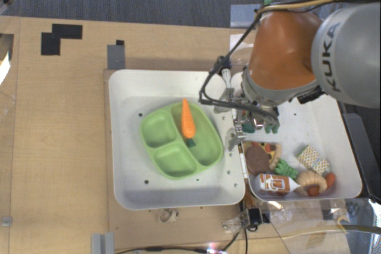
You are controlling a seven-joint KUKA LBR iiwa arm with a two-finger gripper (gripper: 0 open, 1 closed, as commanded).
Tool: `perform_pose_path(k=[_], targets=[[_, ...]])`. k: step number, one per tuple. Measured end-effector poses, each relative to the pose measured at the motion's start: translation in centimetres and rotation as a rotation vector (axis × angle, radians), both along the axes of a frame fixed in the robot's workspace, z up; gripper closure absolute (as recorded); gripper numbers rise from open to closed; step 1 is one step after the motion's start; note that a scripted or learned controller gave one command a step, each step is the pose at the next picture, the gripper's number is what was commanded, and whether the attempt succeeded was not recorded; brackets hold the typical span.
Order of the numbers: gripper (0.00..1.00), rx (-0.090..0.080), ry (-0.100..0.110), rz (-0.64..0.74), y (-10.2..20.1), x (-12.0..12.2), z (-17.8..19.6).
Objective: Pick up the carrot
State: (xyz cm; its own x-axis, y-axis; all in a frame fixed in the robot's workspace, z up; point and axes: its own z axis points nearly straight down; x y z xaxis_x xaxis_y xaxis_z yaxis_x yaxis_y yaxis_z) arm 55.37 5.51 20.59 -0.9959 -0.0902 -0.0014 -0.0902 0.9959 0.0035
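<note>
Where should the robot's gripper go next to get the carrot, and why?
Probably a short slide toward the left bin. The carrot lies on the green divided plate there, across the ridge between compartments, while the gripper sits over the wall between the two bins, to the carrot's right. It likely needs to be above the carrot before going down.

The grey arm reaches in from the right, its orange band bulking above the wrist; the gripper hangs below it, pointing down. Dark cables loop off the wrist's left side.
</note>
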Motion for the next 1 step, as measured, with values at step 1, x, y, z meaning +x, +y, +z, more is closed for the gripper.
perform_pose_path(k=[1], targets=[[0.00, 0.001, -0.001, -0.007, 6.30, -0.69, -6.60]])
